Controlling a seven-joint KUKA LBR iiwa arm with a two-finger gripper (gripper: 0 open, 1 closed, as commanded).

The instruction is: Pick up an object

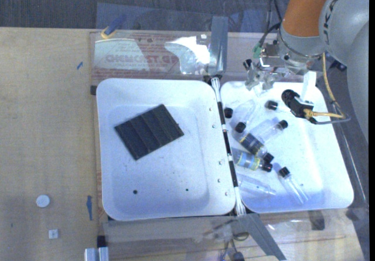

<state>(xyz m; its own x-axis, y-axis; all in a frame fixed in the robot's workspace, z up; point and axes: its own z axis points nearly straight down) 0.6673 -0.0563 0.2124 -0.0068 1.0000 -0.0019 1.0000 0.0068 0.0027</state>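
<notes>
1 fixed camera, overhead, slanted over bins (111,92)

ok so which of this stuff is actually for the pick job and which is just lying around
For the job:
- gripper, over the right bin's far edge
- clear vials with black caps in the right bin
- dark ridged slab in the left bin

Lying about:
- white disc on the bench
- blue tape strip

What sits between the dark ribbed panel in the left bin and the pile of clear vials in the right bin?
Camera view: bare white floor of the left bin, then the two bins' meeting rims, between the dark ribbed panel and the black-capped clear vials.
</notes>
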